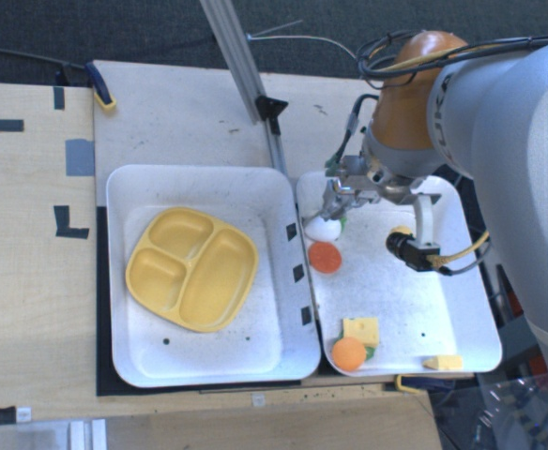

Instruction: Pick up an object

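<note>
- My claw (331, 206) sits over white object (325, 227); can't tell grip state.
- Looks light, smooth, rounded, probably slippery; take it across its middle.

Gripper (335, 206) low over right bin (462, 345), just above white object (324, 227); red disc (326, 257) beside it. Yellow divided plate (192, 267) in left bin (143, 181).

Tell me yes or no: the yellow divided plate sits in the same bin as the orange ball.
No, the yellow divided plate lies in the left bin, while the orange ball sits in the right bin.
</note>
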Controlling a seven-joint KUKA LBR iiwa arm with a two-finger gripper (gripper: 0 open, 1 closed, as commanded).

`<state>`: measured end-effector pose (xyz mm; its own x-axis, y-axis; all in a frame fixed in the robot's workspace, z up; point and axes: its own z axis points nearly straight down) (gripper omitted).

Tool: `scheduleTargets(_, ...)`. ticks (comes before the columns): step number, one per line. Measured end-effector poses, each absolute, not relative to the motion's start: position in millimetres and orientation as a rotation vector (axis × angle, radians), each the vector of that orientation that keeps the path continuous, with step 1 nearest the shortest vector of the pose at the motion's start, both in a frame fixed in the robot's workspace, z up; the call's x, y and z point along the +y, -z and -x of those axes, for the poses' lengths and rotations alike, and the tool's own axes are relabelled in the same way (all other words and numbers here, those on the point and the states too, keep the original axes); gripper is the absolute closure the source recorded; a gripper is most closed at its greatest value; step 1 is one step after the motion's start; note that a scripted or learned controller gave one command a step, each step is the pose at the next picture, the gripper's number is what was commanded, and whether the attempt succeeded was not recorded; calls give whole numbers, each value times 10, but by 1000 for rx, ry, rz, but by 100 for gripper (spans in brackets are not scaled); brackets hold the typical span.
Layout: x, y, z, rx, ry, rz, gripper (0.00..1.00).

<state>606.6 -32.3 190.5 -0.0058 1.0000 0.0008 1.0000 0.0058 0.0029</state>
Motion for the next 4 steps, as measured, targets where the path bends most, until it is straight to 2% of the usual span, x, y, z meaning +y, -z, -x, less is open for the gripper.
scheduleTargets(1,316,-1879,-5755,2232,2,-2216,100)
scheduleTargets(2,-4,-2594,-6440,2216,-8,-2215,100)
scheduleTargets(3,399,-2063,-5317,2229,11,-2225,100)
scheduleTargets(4,446,-1867,-5558,2224,5,-2220,100)
